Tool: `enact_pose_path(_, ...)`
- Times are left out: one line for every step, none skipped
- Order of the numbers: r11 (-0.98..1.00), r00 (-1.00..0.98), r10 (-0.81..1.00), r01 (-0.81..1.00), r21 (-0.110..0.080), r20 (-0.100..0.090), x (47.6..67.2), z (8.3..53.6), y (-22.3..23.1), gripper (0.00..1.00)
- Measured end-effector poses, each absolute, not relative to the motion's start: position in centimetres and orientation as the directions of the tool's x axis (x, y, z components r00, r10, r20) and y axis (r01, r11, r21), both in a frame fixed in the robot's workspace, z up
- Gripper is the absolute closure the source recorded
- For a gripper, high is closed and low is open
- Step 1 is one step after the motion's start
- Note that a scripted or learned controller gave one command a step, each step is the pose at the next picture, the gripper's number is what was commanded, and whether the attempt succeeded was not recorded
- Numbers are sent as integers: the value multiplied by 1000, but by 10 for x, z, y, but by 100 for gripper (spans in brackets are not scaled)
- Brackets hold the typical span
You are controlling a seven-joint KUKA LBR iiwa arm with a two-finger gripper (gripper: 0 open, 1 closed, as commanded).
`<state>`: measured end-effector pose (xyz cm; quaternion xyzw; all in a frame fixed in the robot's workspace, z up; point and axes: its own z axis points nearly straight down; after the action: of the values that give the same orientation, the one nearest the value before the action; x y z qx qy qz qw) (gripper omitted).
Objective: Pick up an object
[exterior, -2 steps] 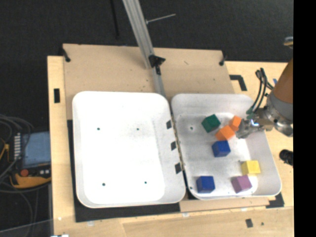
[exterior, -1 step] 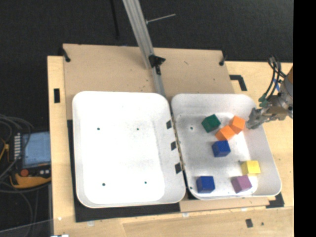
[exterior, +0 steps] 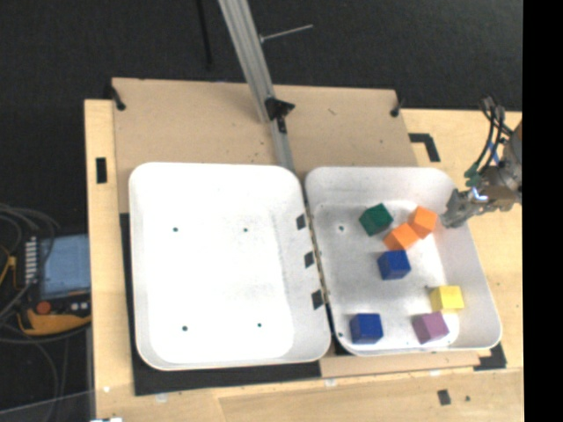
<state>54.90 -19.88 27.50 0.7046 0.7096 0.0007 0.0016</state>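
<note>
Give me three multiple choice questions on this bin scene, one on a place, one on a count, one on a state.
1. Which bin holds the blocks?
A. left
B. right
C. both

2. How many blue blocks?
A. one
B. two
C. three

3. How do the two orange blocks lie?
A. touching
B. far apart
C. stacked

Answers:
1 B, all blocks lie in the right bin.
2 B, one blue block mid-bin, another blue block near its front.
3 A, orange block meets orange block.
</note>
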Motion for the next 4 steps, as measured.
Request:
enact_pose_path(8, -8, 1000, 1000, 4, 0, 551, 281, -146, 100)
enact_pose_path(8, -8, 1000, 1000, 1, 1, 554, 285, -95, 100)
enact_pose_path(9, -9, 1000, 1000, -2, 3, 558, 284, -37, 100)
enact_pose_path(7, -7, 1000, 1000, -2, 1, 554, 262, 15, 100)
